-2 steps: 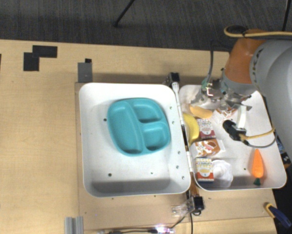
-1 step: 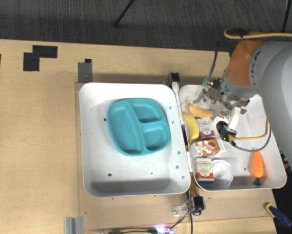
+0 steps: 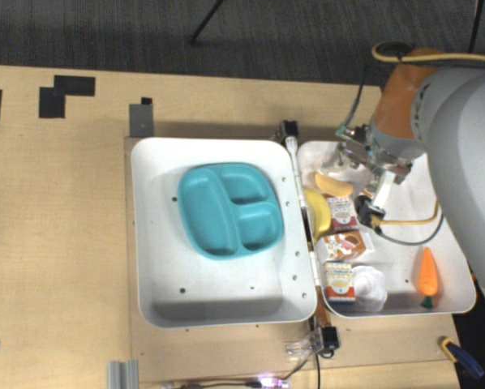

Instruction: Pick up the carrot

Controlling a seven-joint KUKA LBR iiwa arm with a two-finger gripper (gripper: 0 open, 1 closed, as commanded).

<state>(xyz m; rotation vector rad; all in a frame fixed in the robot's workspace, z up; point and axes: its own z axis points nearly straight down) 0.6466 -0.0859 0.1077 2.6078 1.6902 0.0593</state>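
Orange tapered carrot (image 3: 427, 274) lies by the near right corner of the shallow white right-hand bin (image 3: 401, 284), long axis running near to far, well apart from my claw (image 3: 346, 154) at the far edge, clenched or released I cannot tell.

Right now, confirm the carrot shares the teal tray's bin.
No, the carrot lies in the right bin, the teal tray in the left bin.

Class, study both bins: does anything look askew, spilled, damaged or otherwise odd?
Nothing looks spilled or damaged. The teal divided plate lies skewed in the left bin. The carrot lies alone by the right wall of the right bin, apart from the end effector.
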